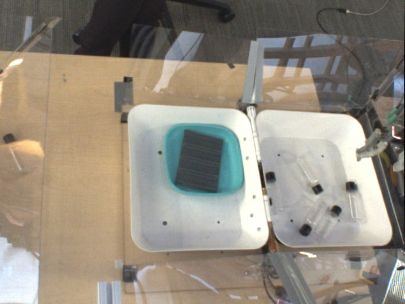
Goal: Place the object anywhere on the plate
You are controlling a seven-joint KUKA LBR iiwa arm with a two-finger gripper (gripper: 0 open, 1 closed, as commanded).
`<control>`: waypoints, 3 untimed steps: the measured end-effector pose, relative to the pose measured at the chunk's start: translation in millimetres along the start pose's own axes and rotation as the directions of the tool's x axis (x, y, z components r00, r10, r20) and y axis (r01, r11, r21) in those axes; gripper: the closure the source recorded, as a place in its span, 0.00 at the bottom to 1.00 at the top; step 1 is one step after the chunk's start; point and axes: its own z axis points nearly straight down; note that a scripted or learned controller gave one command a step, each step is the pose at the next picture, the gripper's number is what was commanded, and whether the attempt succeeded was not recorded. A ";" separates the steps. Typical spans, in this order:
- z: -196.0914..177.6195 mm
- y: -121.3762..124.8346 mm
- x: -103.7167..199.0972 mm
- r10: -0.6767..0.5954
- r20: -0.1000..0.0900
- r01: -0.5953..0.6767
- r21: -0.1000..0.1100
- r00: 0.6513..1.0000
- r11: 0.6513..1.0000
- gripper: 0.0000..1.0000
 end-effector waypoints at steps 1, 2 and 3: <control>-38.6 -12.4 -3.6 -0.192 0.001 0.192 -0.003 0.981 0.981 0.00; -122.4 -11.1 -6.3 -0.333 0.001 0.333 -0.003 0.943 0.943 0.00; -130.4 -9.8 -12.0 -0.587 0.001 0.587 -0.001 0.810 0.810 0.00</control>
